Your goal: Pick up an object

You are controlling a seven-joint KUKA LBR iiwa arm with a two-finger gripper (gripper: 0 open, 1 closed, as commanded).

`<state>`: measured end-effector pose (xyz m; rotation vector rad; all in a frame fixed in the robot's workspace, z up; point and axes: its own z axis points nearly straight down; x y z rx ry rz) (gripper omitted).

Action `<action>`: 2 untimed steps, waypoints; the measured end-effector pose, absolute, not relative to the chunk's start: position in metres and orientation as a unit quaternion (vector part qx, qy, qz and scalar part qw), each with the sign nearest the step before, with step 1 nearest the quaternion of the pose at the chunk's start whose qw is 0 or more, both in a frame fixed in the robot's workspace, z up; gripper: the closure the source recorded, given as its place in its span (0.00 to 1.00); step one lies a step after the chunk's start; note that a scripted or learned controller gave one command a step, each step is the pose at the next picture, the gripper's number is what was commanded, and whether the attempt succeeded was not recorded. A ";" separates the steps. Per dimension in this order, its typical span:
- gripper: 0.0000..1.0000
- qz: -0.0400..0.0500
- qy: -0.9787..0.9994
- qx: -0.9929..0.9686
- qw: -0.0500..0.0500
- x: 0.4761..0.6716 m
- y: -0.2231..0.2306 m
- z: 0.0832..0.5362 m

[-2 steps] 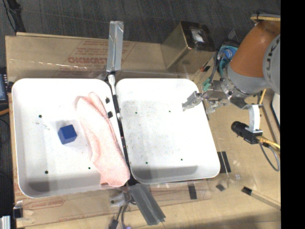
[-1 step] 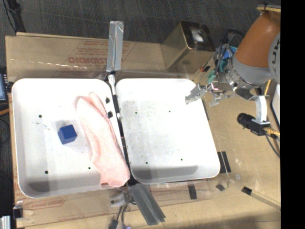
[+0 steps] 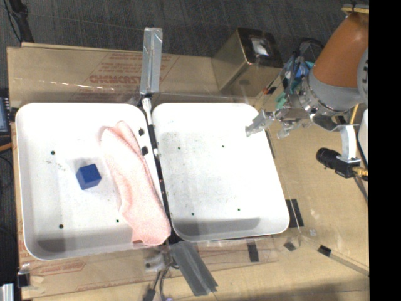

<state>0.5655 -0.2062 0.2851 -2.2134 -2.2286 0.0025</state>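
in the camera view, the gripper (image 3: 266, 123) is seen over the right bin's (image 3: 216, 224) far right corner; its state cannot be told. a blue cube (image 3: 88, 175) lies in the left bin (image 3: 37, 168), beside a pink cloth (image 3: 135, 180) draped against the divider. the arm (image 3: 341, 55) is cut off at the right.

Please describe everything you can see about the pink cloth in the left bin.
The pink cloth is a soft, pale pink towel-like fabric with a slightly fuzzy look. It lies crumpled and folded in a long strip along the right side of the left bin, running from about the middle of the bin down to its front right corner. Its right edge rests against the bin's wall, by the divider between the two bins. The blue cube sits just to its left, apart from it. Nothing holds it.
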 end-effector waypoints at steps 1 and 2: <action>0.00 0.001 -0.730 -0.683 0.002 0.565 -0.185 0.276; 0.00 0.001 -0.664 -0.748 0.000 0.594 -0.210 0.307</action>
